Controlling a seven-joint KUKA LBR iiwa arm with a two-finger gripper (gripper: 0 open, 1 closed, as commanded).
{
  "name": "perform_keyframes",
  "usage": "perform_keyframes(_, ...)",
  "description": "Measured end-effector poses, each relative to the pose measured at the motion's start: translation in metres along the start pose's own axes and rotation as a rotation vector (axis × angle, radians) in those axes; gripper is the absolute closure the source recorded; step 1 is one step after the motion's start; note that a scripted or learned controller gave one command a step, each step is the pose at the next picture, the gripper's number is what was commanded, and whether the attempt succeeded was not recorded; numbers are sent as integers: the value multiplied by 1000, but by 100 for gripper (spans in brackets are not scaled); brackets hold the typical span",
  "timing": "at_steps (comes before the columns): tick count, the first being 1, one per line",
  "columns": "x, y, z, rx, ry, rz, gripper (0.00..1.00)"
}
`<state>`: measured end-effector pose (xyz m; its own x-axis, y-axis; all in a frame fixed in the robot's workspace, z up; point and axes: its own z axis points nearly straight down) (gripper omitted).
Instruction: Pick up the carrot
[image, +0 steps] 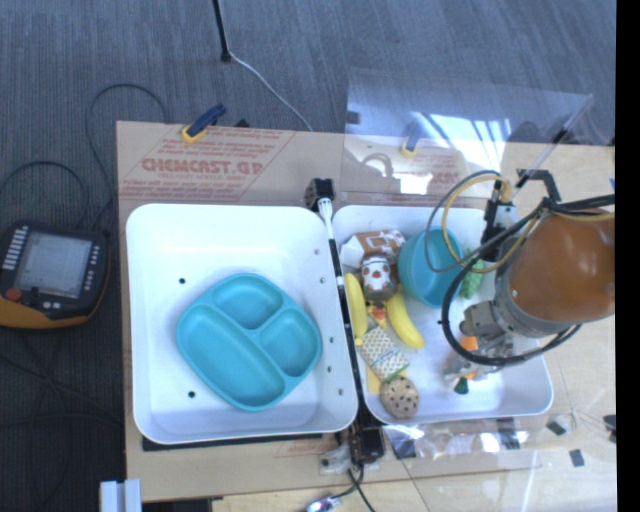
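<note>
Hanging low over the right-hand shallow white bin (520, 405), the two-finger gripper (478, 345) is seemingly reaching for the small orange carrot (462, 381) just beneath it, though its opening is impossible to judge.

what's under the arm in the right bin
A small orange and green piece, perhaps the carrot, shows below the gripper. The arm covers the bin floor beneath it.

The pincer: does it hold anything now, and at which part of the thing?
It cannot be told. The arm covers the pincer from above; a small orange piece, perhaps the carrot, shows just below it in the right bin.
</note>
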<state>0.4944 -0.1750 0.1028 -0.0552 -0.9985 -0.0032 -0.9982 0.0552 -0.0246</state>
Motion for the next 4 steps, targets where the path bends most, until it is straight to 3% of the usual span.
perform_keyframes(2, -5, -2, -17, 0, -8, 2, 100)
perform_keyframes(3, 7, 6, 11, -17, -2, -221, 100)
perform_keyframes(4, 4, 4, 2, -16, -6, -220, 100)
